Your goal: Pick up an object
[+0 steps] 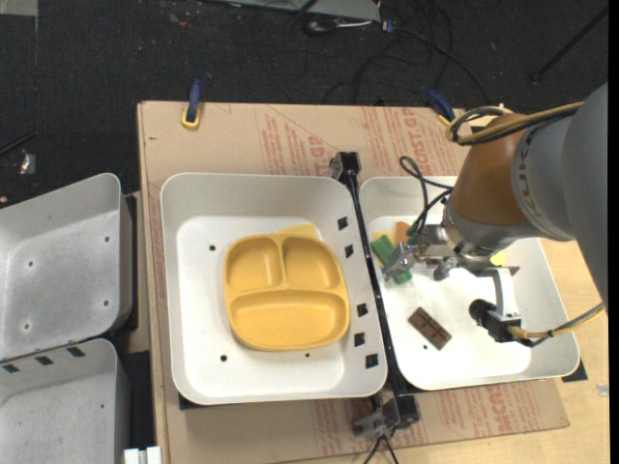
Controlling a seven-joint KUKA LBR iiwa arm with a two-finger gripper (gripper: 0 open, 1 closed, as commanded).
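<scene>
My gripper (406, 263) hangs low over the left part of the right bin (551, 341), below the arm's orange band (484, 184). Its tip is right at a small green block (385, 248) near the bin's left wall; I cannot tell whether it touches or holds the block. An orange piece (400, 230) lies just behind the green block. A brown bar (429, 327) lies flat on the bin floor, below and to the right of the gripper and apart from it. A yellow scrap (500, 258) peeks out from under the wrist.
The left bin (193, 356) holds a yellow divided plate (286, 292). A black divider rail (366, 278) with clips runs between the bins. Black cable ends (488, 319) hang off the wrist over the right bin. Grey trays (58, 259) lie off the bench at left.
</scene>
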